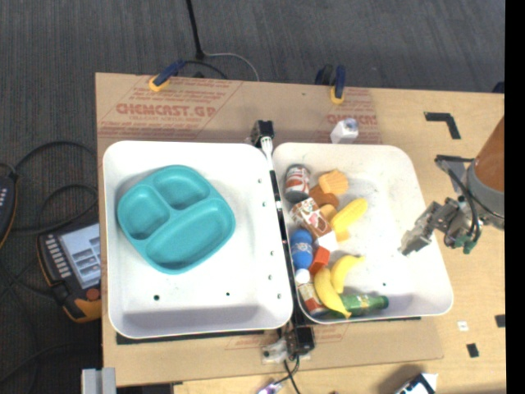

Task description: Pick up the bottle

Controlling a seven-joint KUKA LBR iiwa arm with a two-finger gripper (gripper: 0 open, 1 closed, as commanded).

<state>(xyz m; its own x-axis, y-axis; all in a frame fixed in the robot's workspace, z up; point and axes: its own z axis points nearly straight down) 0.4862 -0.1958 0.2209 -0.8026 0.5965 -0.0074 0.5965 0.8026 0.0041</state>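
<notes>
Tool (426,235) sits over the right bin's (410,179) right edge, nothing in it; can't tell its state. Bottle (361,304): green, dark cap, lying flat along the bin's near wall, touching a banana (328,290). Well apart from the tool. Teal plate (175,217) in left bin (131,302).

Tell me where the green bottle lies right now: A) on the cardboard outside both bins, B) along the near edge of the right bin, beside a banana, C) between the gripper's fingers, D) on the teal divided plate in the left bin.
B. The green bottle lies on its side at the near edge of the right bin, next to a banana, with the gripper apart from it.
</notes>
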